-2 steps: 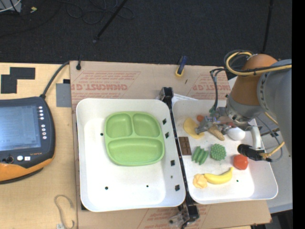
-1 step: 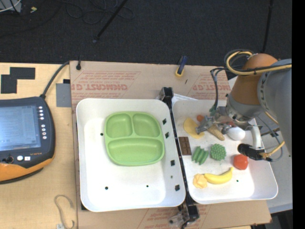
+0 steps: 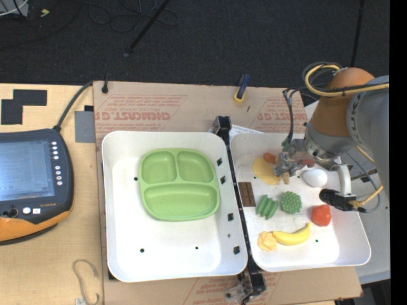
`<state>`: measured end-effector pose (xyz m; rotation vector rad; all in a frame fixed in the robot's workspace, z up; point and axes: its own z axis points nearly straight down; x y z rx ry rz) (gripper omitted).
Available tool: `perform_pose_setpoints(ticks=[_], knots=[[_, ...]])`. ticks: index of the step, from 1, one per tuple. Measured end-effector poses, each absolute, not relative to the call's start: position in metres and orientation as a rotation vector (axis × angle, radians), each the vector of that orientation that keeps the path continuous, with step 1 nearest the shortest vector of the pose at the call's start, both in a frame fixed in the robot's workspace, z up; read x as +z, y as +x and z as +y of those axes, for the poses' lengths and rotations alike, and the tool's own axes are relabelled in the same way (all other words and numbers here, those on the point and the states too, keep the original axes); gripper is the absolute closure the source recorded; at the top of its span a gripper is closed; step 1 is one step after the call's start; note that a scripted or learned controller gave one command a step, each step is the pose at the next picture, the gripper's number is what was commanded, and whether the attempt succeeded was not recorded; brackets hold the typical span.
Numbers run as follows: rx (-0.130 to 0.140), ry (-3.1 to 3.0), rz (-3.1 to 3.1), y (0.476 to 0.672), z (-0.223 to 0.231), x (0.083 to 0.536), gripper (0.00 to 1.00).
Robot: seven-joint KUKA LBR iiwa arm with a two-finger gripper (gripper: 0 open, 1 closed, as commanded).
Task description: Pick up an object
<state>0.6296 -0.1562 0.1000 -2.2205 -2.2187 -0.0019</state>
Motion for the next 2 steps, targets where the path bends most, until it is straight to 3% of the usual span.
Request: perform_pose_setpoints(ticks=[2], knots=[[-0.004, -2.224, -2.225, 0.628, -0.153, 0.226, 1.0]])
